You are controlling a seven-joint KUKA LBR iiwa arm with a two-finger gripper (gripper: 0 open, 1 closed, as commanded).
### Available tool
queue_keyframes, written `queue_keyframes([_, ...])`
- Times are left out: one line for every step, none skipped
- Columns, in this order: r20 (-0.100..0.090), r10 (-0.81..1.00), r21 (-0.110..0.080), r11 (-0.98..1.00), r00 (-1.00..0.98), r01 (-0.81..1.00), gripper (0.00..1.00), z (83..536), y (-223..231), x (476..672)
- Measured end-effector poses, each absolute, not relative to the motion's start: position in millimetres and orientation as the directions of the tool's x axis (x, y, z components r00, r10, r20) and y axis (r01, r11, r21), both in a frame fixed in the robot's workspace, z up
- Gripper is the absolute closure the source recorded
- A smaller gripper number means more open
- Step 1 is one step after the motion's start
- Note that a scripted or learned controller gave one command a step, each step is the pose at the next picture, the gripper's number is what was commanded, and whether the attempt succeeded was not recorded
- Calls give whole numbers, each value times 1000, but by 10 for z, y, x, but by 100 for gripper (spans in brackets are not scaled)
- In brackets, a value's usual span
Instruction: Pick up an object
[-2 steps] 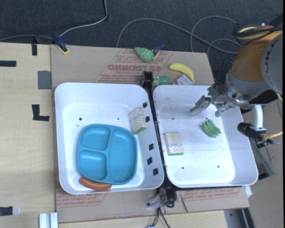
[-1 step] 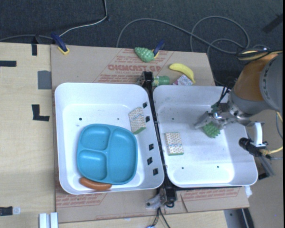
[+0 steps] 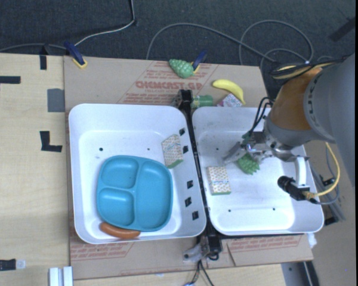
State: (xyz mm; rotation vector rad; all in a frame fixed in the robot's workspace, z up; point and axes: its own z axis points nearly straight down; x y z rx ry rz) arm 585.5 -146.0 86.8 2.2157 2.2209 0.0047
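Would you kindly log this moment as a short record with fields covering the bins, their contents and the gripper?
left bin: blue divided plate, orange sausage-like toy at the plate's near edge, small patterned packet near the divider
right bin: green toy, small patterned packet
gripper: low in the right bin, next to the green toy
outside bins: banana and green object on cardboard behind

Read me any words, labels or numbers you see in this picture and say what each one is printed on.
"CHEMCAST GP": red print on the brown protective sheet behind the bins, partly blurred.
Smaller red print beneath it: too blurred to read.
Red print on the sheet's front edge: too small.
Patterned packets in the bins: unreadable.
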Motion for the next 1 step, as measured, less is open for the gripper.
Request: queue_keyframes([-2, 1000, 0, 0, 0, 1000, 0, 1057, -2035, 6118])
